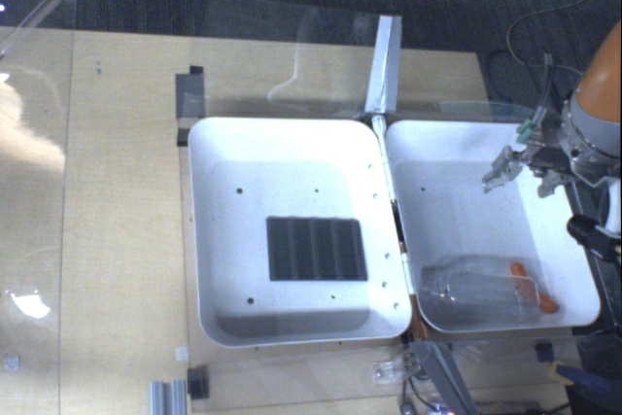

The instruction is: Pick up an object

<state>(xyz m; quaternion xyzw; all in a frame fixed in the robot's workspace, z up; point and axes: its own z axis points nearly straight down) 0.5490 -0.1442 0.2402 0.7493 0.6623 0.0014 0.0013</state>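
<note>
A dark grey ribbed rectangular pad (316, 248) lies flat in the middle of the left bin (224, 160). A clear plastic bottle (478, 288) with orange parts at its right end lies on its side along the near wall of the right bin (437, 160). My gripper (522, 177) hangs over the far right part of the right bin, well above and behind the bottle. Its two fingers (499, 169) stand apart with nothing between them.
A metal post (384, 63) rises behind the seam between the bins. A clear plastic sheet covers the bench at the left (58, 209). Cables and clamps sit at the near edge below the right bin (437, 379).
</note>
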